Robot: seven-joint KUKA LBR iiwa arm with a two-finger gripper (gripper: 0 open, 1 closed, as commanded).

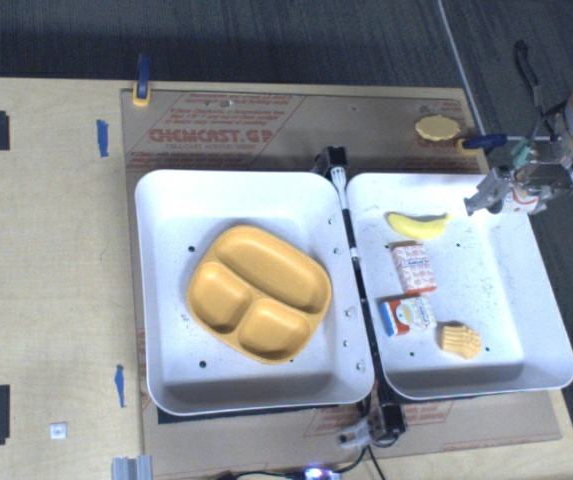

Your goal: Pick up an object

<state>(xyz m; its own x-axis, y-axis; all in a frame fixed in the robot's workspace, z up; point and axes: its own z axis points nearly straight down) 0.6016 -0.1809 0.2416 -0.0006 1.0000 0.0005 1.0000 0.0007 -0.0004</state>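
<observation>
The right bin (526, 268) holds a yellow banana (417, 225) near its back, a red and white packet (413, 268) in the middle, a blue, red and white packet (407, 315) below it, and a ridged yellow chip (460, 340) toward the front. My gripper (490, 199) hangs over the bin's back right corner, to the right of the banana and apart from it. Nothing shows between its fingers.
The left bin (156, 268) holds a yellow three-compartment tray (257, 292). A round tan cookie (437, 128) lies on the cardboard behind the right bin. Cables and a thin rod cross the upper right. A black clamp (334, 158) sits between the bins at the back.
</observation>
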